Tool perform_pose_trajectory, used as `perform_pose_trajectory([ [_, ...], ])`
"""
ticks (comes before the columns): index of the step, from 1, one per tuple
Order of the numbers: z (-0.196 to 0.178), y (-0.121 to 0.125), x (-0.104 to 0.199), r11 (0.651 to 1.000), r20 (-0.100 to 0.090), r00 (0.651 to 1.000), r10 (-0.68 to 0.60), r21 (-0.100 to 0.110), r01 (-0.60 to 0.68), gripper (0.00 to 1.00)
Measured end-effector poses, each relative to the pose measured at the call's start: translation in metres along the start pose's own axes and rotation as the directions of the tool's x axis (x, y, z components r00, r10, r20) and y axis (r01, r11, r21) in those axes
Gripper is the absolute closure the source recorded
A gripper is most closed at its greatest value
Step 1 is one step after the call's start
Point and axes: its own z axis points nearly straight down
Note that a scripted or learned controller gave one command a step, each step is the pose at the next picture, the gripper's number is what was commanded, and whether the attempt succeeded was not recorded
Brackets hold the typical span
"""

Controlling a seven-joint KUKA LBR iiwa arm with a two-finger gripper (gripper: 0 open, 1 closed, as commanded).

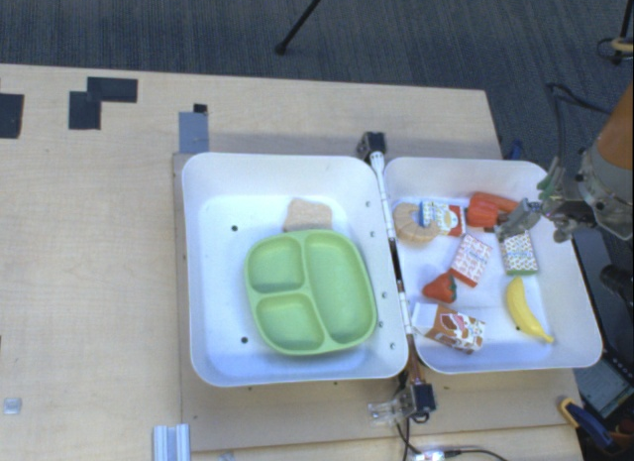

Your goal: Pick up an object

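Brown snack pouch sits nearest me, right bin bottom edge. Banana at its 2 o'clock. Gripper hovers over bin's 2 o'clock corner; grip state I cannot tell.

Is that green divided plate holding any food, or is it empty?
Empty. All three compartments of the green plate show bare green; the tan bread-like piece lies outside it, at its far rim.
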Motion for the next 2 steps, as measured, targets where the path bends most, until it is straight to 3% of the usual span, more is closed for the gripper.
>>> perform_pose_trajectory([
  [1, 0.111, -0.056, -0.012, 1.000, -0.001, 1.000, 0.003, 0.003, -0.003, 0.00],
  [2, 0.100, -0.054, -0.012, 1.000, 0.000, 1.000, 0.002, -0.002, -0.002, 1.00],
])
